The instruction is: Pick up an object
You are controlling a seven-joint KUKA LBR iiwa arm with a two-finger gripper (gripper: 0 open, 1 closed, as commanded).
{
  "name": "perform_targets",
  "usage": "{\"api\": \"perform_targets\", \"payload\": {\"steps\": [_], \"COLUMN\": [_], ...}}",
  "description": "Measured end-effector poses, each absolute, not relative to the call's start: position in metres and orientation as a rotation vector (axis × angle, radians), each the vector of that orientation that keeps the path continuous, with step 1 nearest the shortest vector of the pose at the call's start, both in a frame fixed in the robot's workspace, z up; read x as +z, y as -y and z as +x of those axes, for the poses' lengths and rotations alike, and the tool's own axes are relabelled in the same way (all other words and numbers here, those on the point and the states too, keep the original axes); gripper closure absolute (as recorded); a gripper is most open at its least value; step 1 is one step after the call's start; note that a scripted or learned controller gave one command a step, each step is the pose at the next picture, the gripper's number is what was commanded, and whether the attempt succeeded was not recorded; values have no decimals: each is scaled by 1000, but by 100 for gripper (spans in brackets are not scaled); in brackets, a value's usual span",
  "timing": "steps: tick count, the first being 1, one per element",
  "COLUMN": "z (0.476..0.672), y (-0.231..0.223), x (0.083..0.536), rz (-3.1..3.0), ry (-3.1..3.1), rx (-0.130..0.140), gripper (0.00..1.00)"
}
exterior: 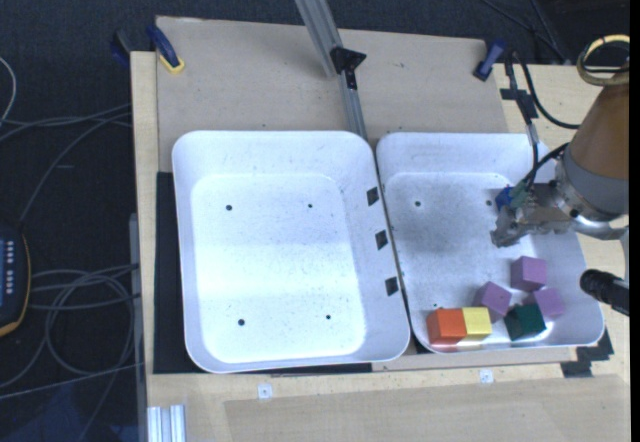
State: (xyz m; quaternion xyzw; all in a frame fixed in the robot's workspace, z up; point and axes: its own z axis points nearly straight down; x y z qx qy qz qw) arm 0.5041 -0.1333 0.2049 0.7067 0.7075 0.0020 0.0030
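Observation:
My gripper (507,233) hangs over the right part of the right bin (440,180), a little above and left of the nearest purple block (529,272). No object shows between its fingers. In the bin's near right corner lie an orange block (448,324), a yellow block (476,321), a dark green block (522,322) and two more purple blocks (494,295) (549,302).
The left bin (200,230) stands beside the right one, with dark clips along the shared rim. A metal pole (318,10) slants across the bench's back. Blue clamps sit at the bench's far corners. Cables trail on the floor at left and behind.

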Motion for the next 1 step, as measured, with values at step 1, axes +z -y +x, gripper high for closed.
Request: {"api": "perform_targets", "payload": {"steps": [1], "z": [508], "y": [126], "x": [252], "rz": [2214], "ry": [-2220], "rx": [7], "gripper": [100]}}
